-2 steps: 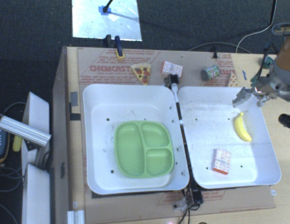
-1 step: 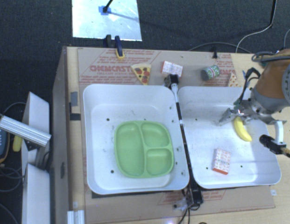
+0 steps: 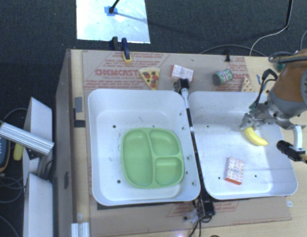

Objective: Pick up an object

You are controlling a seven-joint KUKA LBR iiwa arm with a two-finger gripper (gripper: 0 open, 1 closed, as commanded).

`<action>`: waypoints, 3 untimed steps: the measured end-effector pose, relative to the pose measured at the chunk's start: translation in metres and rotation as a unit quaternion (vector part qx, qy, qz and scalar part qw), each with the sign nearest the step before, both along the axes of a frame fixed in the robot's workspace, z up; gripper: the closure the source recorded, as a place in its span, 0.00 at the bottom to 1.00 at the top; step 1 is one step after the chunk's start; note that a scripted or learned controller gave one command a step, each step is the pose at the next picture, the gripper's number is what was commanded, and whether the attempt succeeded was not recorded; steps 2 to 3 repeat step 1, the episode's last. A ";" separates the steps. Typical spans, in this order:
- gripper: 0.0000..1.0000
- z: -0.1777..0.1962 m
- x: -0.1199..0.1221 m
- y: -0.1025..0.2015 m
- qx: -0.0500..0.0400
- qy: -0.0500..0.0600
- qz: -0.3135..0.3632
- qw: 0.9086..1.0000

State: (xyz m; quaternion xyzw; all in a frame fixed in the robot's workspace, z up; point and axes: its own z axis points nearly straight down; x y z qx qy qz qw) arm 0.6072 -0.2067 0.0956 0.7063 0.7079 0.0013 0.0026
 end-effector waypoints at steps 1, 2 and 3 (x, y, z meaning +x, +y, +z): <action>1.00 0.100 0.010 0.089 0.001 0.000 0.001 1.000; 1.00 0.100 0.010 0.089 0.001 0.000 0.001 1.000; 1.00 0.100 0.010 0.089 0.001 0.000 0.001 1.000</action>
